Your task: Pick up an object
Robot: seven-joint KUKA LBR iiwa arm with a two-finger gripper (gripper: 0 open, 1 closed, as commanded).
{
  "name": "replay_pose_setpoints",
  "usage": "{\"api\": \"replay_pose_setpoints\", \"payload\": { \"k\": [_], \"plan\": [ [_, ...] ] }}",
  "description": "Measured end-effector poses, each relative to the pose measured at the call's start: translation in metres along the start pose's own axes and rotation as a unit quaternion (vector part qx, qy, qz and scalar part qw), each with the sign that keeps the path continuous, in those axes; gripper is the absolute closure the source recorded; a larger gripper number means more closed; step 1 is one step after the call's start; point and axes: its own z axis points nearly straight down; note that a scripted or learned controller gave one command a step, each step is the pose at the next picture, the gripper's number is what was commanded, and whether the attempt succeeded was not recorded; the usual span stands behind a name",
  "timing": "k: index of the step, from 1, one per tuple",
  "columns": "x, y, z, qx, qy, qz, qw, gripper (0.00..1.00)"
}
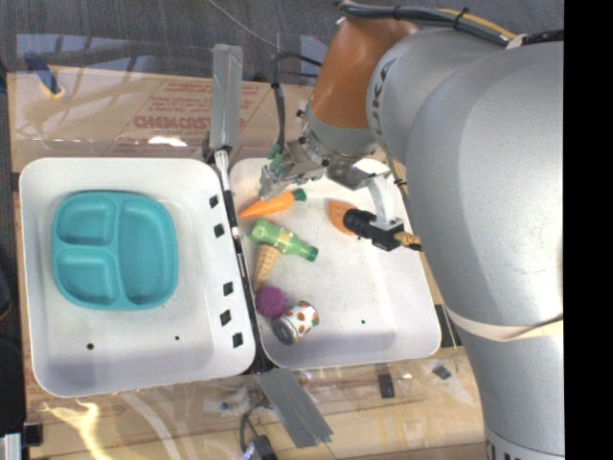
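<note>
My gripper (284, 172) hangs low over the far left part of the right bin (402, 295), just above the orange carrot (265, 205). Nothing shows between its fingers. In front of the carrot lies a green bottle (283, 240), with an ice-cream cone (263, 268) beside it. Nearer the front sit a purple fuzzy ball (271, 301) and a small patterned cup (298, 320). An orange rounded piece (341, 215) lies to the gripper's right, next to a black fitting (373, 227) on the arm.
The left bin (57, 353) holds a teal divided plate (115, 248). A grey divider bar (226, 94) runs between the bins at the back. The arm's big grey body (488, 180) covers the right side of the scene.
</note>
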Motion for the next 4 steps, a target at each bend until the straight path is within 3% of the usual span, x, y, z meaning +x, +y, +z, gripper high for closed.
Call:
{"api": "replay_pose_setpoints", "payload": {
  "k": [1,2,3,4],
  "plan": [
    [0.067,0.042,0.003,0.003,0.000,0.197,0.9804,1.00],
    [0.122,0.061,-0.002,0.003,0.000,0.383,0.9236,1.00],
    [0.201,0.042,0.020,0.006,-0.001,0.496,0.8684,1.00],
    [0.213,0.022,0.015,0.004,-0.002,0.640,0.7680,1.00]
  ]
}}
